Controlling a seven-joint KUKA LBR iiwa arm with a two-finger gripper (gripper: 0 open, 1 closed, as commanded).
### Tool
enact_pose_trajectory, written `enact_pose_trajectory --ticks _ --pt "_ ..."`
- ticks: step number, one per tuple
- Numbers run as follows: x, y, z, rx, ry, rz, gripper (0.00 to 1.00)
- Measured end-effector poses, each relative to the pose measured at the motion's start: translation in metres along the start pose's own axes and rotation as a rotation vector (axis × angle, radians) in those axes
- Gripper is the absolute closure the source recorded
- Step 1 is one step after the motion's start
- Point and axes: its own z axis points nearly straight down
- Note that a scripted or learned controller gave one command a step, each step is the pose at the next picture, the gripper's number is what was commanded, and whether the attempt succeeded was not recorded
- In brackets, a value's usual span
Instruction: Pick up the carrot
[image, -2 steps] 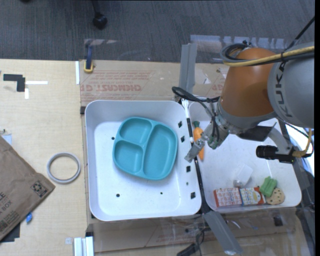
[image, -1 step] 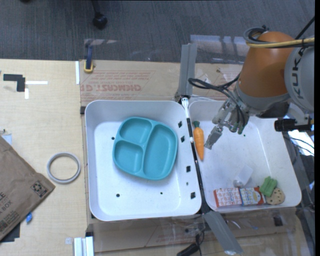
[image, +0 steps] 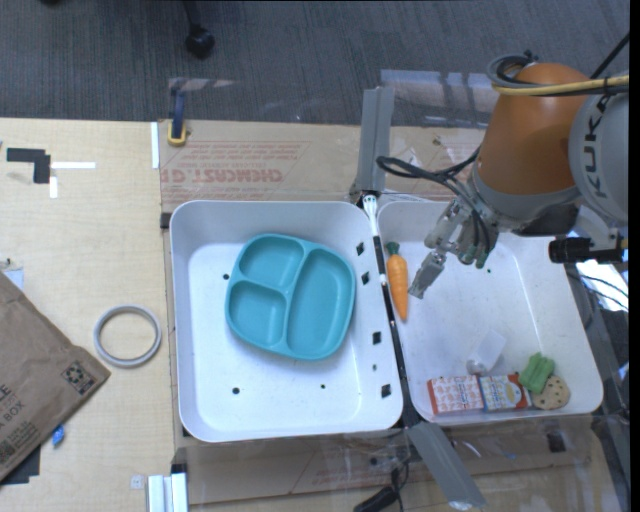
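Two white bins are sitting on the worktop, the carrot lying against the right bin's nine-o'clock wall, the gripper hovering at its two o'clock, fingers seemingly spread, gripping nothing.

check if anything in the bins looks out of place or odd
Nothing is spilled or damaged. The carrot lies tight against the right bin's left wall, an awkward spot for the gripper beside it. The blue divided plate sits askew in the left bin.
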Motion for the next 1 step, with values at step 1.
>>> enact_pose_trajectory --ticks 1 --pt "0.0913 -0.0008 0.0002 0.000 0.003 -0.243 0.00"
